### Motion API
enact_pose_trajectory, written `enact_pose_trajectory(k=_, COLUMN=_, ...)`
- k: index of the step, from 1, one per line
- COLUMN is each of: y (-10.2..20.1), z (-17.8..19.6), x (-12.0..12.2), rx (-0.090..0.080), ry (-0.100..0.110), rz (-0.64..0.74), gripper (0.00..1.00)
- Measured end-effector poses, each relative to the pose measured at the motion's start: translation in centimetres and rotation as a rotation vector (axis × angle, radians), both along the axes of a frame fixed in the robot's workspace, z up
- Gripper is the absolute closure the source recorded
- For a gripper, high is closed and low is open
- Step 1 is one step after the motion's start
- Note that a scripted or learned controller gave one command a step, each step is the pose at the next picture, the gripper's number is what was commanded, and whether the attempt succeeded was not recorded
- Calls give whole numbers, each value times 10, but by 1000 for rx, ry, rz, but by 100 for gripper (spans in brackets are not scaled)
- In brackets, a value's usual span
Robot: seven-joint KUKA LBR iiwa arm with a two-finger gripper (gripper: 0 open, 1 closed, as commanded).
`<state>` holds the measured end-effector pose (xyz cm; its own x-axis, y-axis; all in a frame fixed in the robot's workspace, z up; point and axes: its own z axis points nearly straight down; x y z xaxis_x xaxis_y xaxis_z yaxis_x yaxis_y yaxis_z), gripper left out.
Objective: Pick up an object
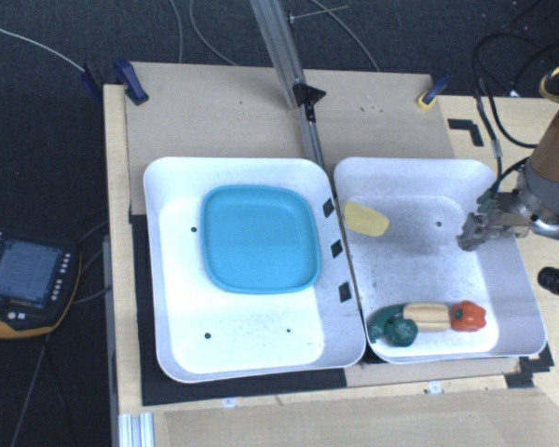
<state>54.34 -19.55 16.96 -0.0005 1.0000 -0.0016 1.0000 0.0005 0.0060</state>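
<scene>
My gripper (472, 236) hangs over the right side of the right bin (419, 180), with the grey arm coming in from the right edge. Nothing shows between its fingers. A pale yellow piece (366, 219) lies near the bin's left wall, well to the left of the gripper. Along the bin's front wall lie a dark green object (394, 329), a tan roll-shaped object (427, 317) and a red tomato-like object (467, 317), side by side below the gripper.
The left bin (172, 338) holds a square blue plate (260, 238). A metal pole (281, 40) slants in from the top toward the gap between the bins. Blue and yellow clamps sit at the bench's back corners. A handheld pendant (23, 277) lies off the bench at left.
</scene>
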Motion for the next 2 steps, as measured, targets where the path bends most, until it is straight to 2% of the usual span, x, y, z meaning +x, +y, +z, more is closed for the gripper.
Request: enact_pose_trajectory(k=2, y=0, z=97, x=-5, rx=0, ry=0, rz=0, gripper=100)
